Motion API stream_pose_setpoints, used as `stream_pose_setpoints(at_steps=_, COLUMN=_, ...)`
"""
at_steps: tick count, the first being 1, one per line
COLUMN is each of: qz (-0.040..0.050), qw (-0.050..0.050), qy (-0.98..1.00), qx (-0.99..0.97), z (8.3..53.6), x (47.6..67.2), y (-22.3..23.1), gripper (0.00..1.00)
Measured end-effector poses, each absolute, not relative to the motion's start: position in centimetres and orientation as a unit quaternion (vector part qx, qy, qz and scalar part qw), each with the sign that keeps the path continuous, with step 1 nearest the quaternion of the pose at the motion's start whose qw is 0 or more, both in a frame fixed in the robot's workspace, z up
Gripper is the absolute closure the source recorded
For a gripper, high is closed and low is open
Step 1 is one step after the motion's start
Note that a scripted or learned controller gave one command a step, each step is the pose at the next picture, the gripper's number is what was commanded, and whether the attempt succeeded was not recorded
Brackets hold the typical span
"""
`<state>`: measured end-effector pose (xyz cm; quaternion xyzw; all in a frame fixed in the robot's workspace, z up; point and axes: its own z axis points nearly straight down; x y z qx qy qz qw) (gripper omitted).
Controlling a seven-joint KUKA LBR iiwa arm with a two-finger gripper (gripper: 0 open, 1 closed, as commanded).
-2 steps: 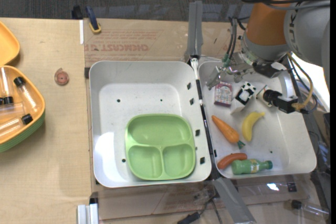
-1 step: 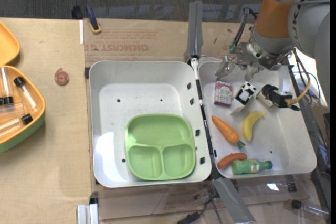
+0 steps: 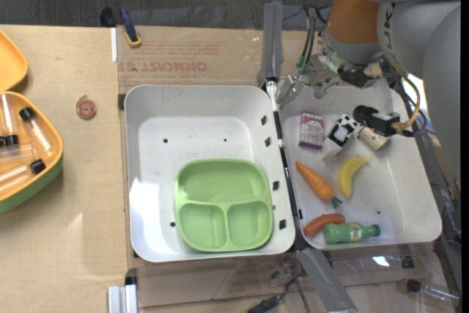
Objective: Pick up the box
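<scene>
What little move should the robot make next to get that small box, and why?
Probably a short shift toward the small box, then straight down over it. The arm's wrist hangs above the right bin's far edge, while the box lies flat on the bin floor near its left wall, apart from the carrot and banana, so nothing crowds it.

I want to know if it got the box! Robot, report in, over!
Hand up at right bin's far edge, grip unclear. Box lying flat in bin, not picked up. Toy cow right beside it, carrot nearer.
</scene>
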<state>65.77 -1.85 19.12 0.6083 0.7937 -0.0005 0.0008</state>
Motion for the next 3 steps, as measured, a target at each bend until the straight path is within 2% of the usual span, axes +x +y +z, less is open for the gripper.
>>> stream_pose_setpoints(at_steps=1, qz=-0.0011, qw=-0.001, qy=0.831, qx=0.556, z=19.1, x=63.6, y=-7.9, gripper=0.00)
stream_pose_setpoints(at_steps=2, qz=0.0023, qw=0.005, qy=0.879, qx=0.477, z=9.8, x=65.8, y=-10.7, gripper=0.00)
stream_pose_setpoints(at_steps=3, qz=0.0036, qw=0.007, qy=0.878, qx=0.479, z=10.9, x=65.9, y=-10.9, gripper=1.00)
